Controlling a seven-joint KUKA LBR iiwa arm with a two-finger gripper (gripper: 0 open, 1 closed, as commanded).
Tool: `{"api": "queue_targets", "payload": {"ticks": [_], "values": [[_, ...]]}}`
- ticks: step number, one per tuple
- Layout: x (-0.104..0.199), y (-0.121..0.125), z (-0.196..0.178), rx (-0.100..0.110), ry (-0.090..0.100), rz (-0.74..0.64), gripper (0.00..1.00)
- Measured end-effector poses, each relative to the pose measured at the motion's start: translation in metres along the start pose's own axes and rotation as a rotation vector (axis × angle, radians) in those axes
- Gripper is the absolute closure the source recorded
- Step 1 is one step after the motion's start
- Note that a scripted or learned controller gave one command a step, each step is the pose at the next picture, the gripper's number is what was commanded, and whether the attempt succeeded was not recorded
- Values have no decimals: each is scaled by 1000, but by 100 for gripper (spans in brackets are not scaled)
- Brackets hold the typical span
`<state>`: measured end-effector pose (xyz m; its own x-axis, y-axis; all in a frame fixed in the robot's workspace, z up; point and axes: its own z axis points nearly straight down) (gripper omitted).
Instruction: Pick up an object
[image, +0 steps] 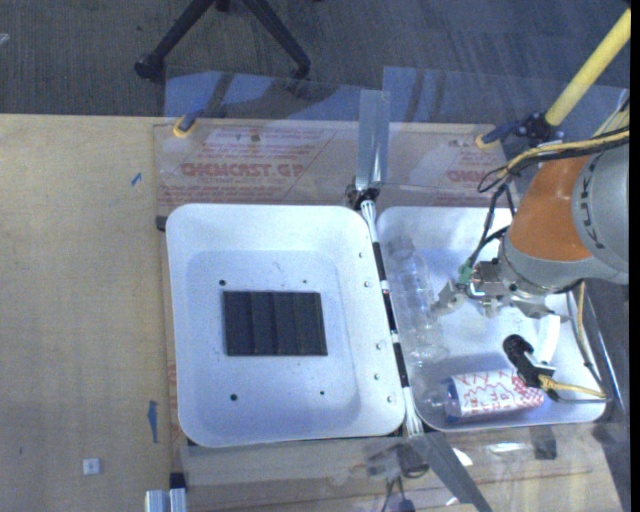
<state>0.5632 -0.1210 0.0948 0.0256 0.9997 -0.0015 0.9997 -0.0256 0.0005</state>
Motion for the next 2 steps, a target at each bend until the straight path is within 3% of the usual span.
{"api": "queue_targets", "payload": {"ticks": [1, 2], "values": [[-73, 6, -19, -2, 0, -36, 0], [-44, -62, 7, -6, 1, -71, 0]]}}
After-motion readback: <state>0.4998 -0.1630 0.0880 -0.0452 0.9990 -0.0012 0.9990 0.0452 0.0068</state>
